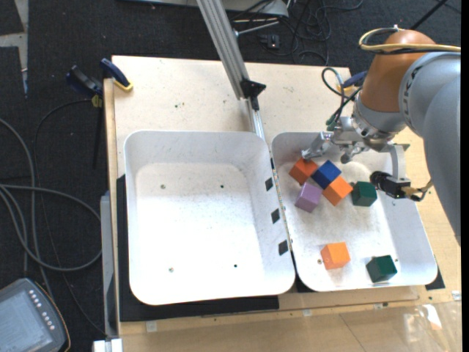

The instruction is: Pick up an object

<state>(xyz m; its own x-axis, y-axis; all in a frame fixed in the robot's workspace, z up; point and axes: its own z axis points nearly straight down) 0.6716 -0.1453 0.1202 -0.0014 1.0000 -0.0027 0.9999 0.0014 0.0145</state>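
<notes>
My gripper [335,151] hangs over the far end of the right bin [410,233], just above a tight cluster of blocks. In that cluster an orange block [301,171], a blue block [327,173], a second orange block [338,191] and a purple block [308,196] touch each other. A dark green block [363,193] lies just right of them. Nearer the front sit a lone orange block [335,255] and another dark green block [381,268]. No block is visibly lifted off the bin floor.
The left bin [139,196] stands beside the right one, their walls meeting at mid-bench. A slanted metal rail [223,39] runs down to the bins' far junction. A blue and yellow clamp [99,79] lies at the bench's far left corner.
</notes>
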